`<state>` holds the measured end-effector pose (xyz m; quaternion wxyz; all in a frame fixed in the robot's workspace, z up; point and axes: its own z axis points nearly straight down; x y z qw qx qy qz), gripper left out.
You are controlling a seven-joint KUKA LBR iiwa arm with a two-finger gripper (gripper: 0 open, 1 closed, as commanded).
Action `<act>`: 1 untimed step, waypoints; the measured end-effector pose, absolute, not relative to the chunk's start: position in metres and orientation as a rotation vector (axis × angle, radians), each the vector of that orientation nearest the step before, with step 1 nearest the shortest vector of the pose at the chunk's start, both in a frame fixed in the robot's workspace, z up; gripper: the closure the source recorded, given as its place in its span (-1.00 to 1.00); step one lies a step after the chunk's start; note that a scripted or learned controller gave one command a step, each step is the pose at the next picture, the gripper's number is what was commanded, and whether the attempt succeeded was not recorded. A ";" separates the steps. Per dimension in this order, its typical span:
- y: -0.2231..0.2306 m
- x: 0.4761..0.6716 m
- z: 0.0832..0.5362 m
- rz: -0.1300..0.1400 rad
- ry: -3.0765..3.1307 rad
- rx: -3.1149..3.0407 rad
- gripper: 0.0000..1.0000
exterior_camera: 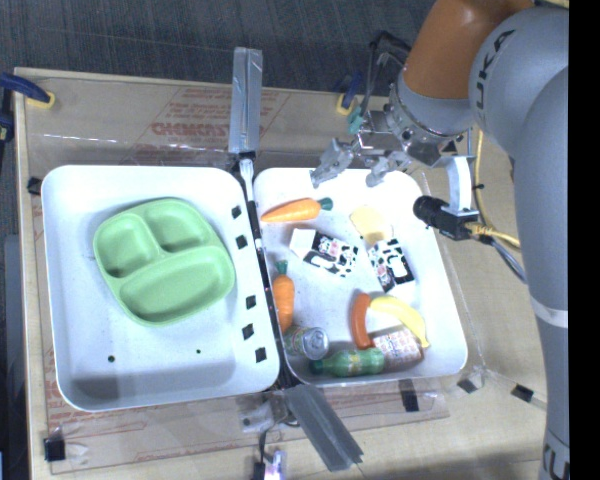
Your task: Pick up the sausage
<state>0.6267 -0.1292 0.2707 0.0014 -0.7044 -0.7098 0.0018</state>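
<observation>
- Near edge of the right bin (450, 353): a green bottle (348, 364) lying flat, a can (307, 343) to its left, a small packet (398, 345) to its right.
- Just behind these, the sausage (359, 319), reddish-orange, lying close beside a banana (400, 315) and apparently touching it; untouched, nothing gripping it.
- Left of it, a carrot (283, 301) against the dividing wall; further back, two black-and-white cartons (327, 252), a pale yellow block (368, 223) and a second carrot (291, 210).
- In the left bin (70, 368), a green divided plate (163, 259).
- At the far rim of the right bin, the hand (355, 165), fingers spread, holding nothing, hanging above the rim and well apart from the sausage.
- Wrist tilted down and leftward, orange band above, grey arm (535, 118) entering from the right.
- Step, by judgement: approach not yet begun in earnest.
- Next move probably needs travel toward the near side, fingers astride the sausage's short axis, clear of the banana, then a descent and closing.
</observation>
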 end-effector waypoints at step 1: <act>-0.128 0.627 0.281 0.007 -2.233 -2.203 1.00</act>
